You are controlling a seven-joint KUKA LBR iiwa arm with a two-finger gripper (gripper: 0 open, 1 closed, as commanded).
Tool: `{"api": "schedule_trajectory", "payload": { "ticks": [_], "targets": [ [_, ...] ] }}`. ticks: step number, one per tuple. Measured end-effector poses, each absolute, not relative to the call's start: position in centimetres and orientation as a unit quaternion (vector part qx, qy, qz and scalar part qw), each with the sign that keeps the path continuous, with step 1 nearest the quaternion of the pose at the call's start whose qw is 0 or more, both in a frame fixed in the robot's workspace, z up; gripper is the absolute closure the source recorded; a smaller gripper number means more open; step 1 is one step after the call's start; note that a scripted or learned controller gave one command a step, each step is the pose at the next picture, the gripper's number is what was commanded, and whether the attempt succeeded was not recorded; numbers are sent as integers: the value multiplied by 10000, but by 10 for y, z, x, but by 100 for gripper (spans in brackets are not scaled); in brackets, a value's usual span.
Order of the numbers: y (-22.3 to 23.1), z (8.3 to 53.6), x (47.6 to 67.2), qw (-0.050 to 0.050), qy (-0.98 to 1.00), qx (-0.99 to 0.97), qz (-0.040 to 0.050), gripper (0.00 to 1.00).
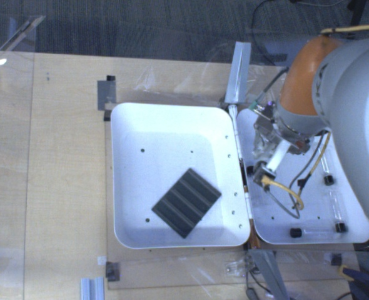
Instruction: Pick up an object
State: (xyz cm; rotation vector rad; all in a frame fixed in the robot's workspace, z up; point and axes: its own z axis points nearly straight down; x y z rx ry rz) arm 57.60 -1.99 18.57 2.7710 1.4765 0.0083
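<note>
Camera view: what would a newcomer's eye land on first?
The dark ribbed slab lying askew in the lower part of the left bin, stark against the white. Then the grey arm with its orange band looming in from the right, its gripper over the left side of the right bin.

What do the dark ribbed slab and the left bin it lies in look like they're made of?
The dark ribbed slab looks like matte rubber or foam, possibly plastic: charcoal, no glare, parallel grooves. The left bin looks like moulded white plastic, perhaps painted metal: smooth, soft sheen, rounded corners, small holes.
</note>
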Motion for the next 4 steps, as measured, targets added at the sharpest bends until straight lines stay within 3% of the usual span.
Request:
{"api": "schedule_trajectory", "payload": {
  "ticks": [1,2,3,4],
  "targets": [
    [81,185,639,0,3763,9265,11,100],
    [130,114,548,-11,2412,9705,-5,100],
    [131,125,550,-21,2441,9697,6,100],
    [111,131,494,-10,3922,9199,6,100]
  ]
}}
